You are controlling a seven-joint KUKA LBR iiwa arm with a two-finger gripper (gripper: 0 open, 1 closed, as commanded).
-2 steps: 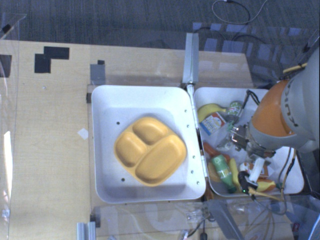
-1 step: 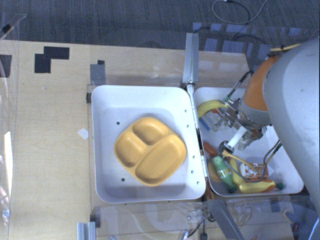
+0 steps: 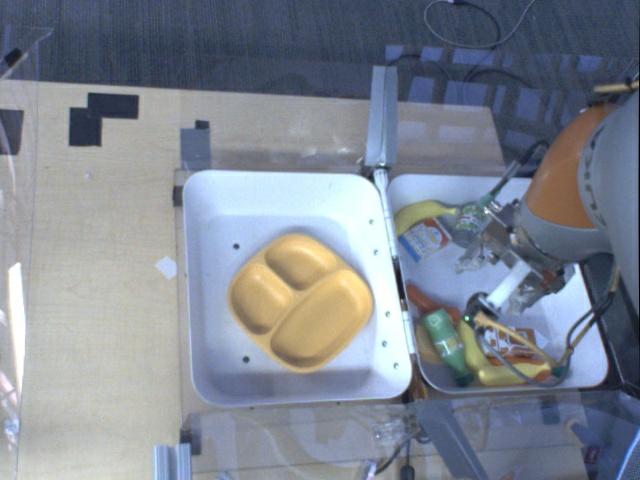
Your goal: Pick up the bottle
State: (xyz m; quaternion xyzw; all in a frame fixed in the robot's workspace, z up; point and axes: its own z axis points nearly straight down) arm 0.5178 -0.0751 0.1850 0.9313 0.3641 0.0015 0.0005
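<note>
The bottle [image 3: 441, 334] is small and green. It lies in the right bin [image 3: 592, 366] near that bin's front left corner, between a red item and a banana. My gripper [image 3: 478, 260] hangs over the middle of the right bin, up and to the right of the bottle and apart from it. The grey arm with its orange band [image 3: 560, 183] reaches in from the right and hides the bin's right part.
The right bin also holds a banana [image 3: 428, 213] at the back, a white carton [image 3: 427, 238], a second banana [image 3: 478, 356], a snack packet [image 3: 510, 346] and a red item [image 3: 419, 298]. A yellow divided plate [image 3: 300, 300] lies in the left bin [image 3: 215, 268].
</note>
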